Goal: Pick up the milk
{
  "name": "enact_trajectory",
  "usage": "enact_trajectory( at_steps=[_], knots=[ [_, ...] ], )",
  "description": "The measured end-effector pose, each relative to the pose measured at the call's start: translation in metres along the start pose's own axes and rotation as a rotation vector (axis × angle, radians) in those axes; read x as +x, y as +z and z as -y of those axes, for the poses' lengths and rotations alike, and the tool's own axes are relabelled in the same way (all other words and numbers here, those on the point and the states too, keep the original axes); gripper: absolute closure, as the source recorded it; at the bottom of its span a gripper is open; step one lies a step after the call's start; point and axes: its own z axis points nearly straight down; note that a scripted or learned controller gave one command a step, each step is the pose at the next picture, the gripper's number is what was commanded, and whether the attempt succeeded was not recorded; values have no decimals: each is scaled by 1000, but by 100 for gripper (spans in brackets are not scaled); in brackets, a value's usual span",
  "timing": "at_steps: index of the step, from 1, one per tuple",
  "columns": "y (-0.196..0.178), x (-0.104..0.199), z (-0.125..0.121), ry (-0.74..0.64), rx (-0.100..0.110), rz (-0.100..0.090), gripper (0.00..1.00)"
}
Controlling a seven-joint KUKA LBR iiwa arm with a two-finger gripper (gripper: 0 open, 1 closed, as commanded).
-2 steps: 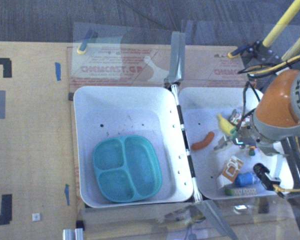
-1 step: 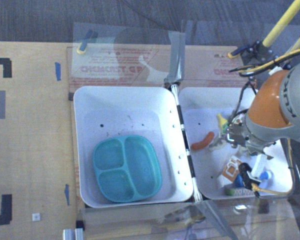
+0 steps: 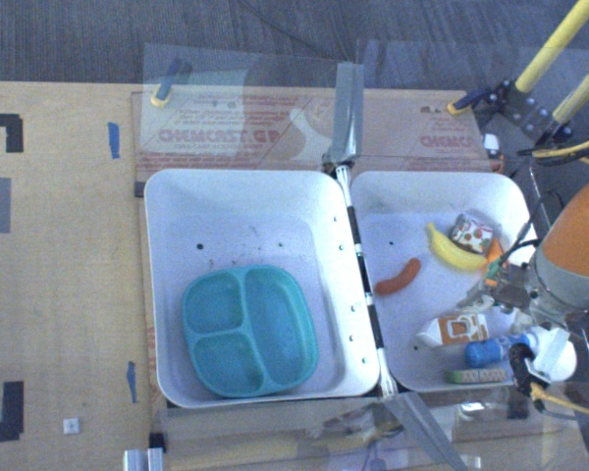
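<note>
Item: milk carton (image 3: 454,330), lying on its side in your right bin (image 3: 402,199), low among clutter; gripper (image 3: 501,292) poised just beside it, presumably lining up; grip state: cannot tell

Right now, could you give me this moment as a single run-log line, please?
arm: over right bin, right side | milk carton: lying in right bin, not held | left bin: teal tray

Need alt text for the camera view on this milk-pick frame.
The gripper hovers just above the milk carton lying in the right bin, among a banana, a sausage and a blue bottle. The left bin holds a teal divided tray.
</note>
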Motion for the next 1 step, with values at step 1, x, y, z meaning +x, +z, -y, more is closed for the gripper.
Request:
enact_trajectory(
  at_steps=[1],
  knots=[
    [-52, 97, 5, 88, 14, 3, 0]
  ],
)
